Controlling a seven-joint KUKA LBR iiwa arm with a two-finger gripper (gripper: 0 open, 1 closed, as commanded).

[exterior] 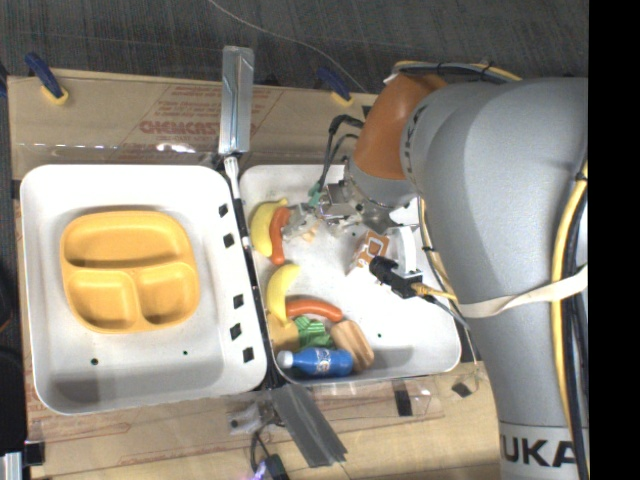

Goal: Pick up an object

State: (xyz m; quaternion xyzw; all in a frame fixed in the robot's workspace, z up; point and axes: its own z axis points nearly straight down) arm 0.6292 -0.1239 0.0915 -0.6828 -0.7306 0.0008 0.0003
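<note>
My gripper [322, 206] hangs low over the far part of the right bin [420, 343], under the orange wrist band. It is just right of a yellow banana [261, 225] and a thin red-orange piece [279, 234] by the bin's left wall. A small pale item [300, 232] lies right below the gripper; whether it touches it is unclear. Nearer the front lie a second banana [280, 286], a red sausage [313, 309], a green item [310, 331], a brown bun [352, 343] and a blue bottle [318, 363].
The left bin [45, 368] holds a yellow divided tray [128, 267]. A divider with black clips [236, 268] separates the bins. The grey arm [500, 198] covers the right bin's right side. A black cable connector [395, 276] hangs over the bin's middle.
</note>
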